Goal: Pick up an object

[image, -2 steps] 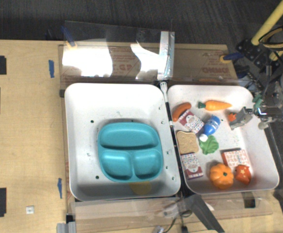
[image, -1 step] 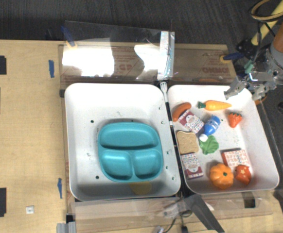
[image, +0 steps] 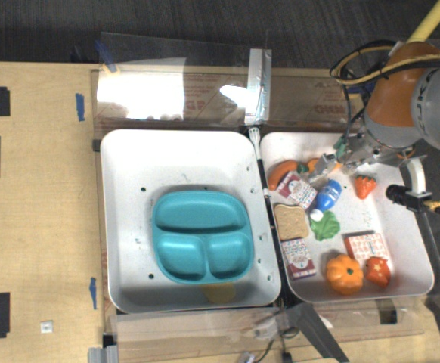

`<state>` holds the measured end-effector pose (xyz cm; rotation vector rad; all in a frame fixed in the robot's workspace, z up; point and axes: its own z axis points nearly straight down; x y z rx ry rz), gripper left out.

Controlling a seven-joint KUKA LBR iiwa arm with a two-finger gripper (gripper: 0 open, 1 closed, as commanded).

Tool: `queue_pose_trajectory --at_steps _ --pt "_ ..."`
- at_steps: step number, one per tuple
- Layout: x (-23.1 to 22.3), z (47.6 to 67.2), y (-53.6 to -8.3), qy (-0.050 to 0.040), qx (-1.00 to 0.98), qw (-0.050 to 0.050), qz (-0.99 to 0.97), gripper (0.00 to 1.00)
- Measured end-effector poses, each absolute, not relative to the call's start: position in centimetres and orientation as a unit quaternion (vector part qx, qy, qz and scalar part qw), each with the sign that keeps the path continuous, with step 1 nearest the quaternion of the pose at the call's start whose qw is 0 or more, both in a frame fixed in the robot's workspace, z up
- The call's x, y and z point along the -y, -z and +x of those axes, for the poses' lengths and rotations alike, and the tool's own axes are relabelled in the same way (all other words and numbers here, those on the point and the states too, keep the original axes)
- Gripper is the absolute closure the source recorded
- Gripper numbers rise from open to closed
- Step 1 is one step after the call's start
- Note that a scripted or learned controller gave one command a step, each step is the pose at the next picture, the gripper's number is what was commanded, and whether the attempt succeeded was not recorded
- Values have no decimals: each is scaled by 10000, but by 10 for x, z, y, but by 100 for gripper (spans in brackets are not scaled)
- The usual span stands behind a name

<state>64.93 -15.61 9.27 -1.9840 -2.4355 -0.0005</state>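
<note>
The right bin (image: 409,225) holds several toy foods: a blue bottle (image: 327,197), a bread slice (image: 290,221), a green leafy piece (image: 326,225), an orange pumpkin (image: 345,272), a red tomato (image: 379,271), a red strawberry-like piece (image: 365,186) and an orange piece (image: 280,171). Printed packets lie at the left (image: 299,191), at the front (image: 299,259) and to the right (image: 365,244). My gripper (image: 332,163) hangs low over the back of this bin, just above the blue bottle and beside the orange piece. I see nothing held in it.
The left bin (image: 129,165) holds a teal divided tray (image: 202,233). A clear plastic sheet (image: 182,89) stands behind the bins. The grey arm with its orange band (image: 394,97) and cables cross the right bin's back right corner.
</note>
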Motion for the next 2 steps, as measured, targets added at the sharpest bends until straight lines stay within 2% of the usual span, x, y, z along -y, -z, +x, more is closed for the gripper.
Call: queue_pose_trajectory --at_steps 1,2 --pt "156 651 -105 8 7753 -11 -6316 100" --pt "156 651 -105 12 7751 -16 -6318 0"
